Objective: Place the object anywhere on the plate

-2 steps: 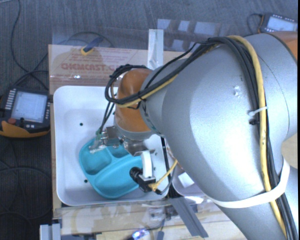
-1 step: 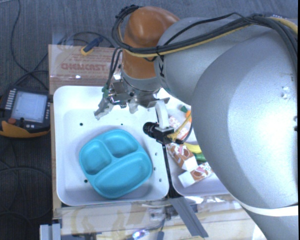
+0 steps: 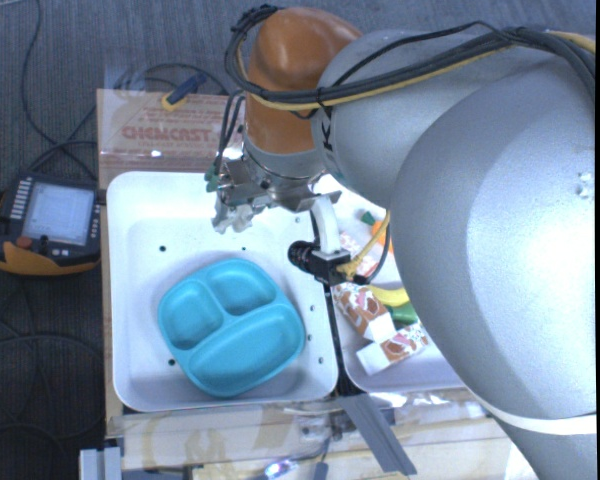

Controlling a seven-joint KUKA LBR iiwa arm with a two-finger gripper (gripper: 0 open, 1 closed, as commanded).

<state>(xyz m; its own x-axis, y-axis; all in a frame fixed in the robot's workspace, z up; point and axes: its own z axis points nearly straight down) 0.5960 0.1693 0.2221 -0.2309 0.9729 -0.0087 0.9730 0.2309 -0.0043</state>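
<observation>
While fingers [image 3: 230, 218] hover above plate [image 3: 232, 323], grip unclear, objects [image 3: 380, 318] lie right.

Dark grey carpet [image 3: 40, 388] covers the floor around the table [image 3: 230, 433], its weave showing in fine ridges. Thin cables [image 3: 25, 28] trail loosely across it at the upper left and lower left. A handheld control pendant [image 3: 48, 223] with a pale screen and orange-yellow casing lies on the carpet just beside the table's left side. A brown cardboard box [image 3: 160, 128] with red lettering lies flat at the table's far edge. Light is even and soft.
</observation>
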